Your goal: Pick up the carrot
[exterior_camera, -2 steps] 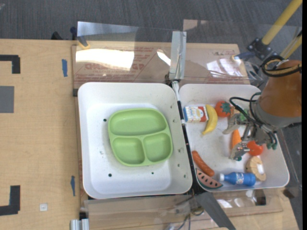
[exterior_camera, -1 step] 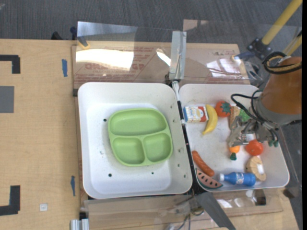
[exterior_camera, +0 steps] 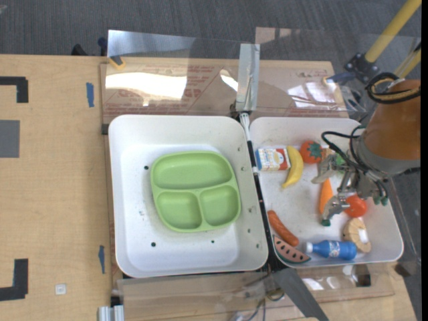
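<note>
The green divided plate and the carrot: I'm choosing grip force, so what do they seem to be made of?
The green divided plate looks like moulded plastic with a matte to satin finish: uniform colour, soft rounded compartment walls, faint sheen. The carrot looks like a plastic toy: flat, even orange with a green tip, smooth surface. Hard or soft plastic cannot be told from this view. The gripper is beside it.

- The carrot [exterior_camera: 325,196] was orange with a green tip.
- The divided plate [exterior_camera: 195,190] was pale green.
- Both bins [exterior_camera: 127,179] were white.
- The banana [exterior_camera: 293,166] was yellow.
- The bottle [exterior_camera: 334,249] at lower right was blue, white-capped.
- The watermelon slice [exterior_camera: 292,253] was red, dark-seeded.
</note>
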Controlling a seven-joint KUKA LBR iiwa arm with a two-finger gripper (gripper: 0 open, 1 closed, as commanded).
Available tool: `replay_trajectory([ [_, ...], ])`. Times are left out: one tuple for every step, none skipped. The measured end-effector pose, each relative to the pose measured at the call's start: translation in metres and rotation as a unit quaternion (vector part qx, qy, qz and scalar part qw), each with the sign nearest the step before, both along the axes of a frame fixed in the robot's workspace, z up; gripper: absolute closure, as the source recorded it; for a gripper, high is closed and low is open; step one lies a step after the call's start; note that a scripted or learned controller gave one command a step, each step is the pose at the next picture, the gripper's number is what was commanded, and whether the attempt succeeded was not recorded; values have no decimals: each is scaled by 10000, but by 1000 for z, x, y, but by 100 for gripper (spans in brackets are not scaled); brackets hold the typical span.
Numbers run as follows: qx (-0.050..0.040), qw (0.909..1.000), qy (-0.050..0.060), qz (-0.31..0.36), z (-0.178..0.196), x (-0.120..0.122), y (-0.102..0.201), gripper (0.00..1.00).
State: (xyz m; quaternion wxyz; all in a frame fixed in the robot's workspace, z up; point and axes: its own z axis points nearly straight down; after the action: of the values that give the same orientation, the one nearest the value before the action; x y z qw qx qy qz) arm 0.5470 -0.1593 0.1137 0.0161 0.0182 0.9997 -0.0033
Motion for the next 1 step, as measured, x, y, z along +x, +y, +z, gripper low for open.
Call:
replay_trajectory([
  [39,9987,109,-500,-23,-12,12,0],
])
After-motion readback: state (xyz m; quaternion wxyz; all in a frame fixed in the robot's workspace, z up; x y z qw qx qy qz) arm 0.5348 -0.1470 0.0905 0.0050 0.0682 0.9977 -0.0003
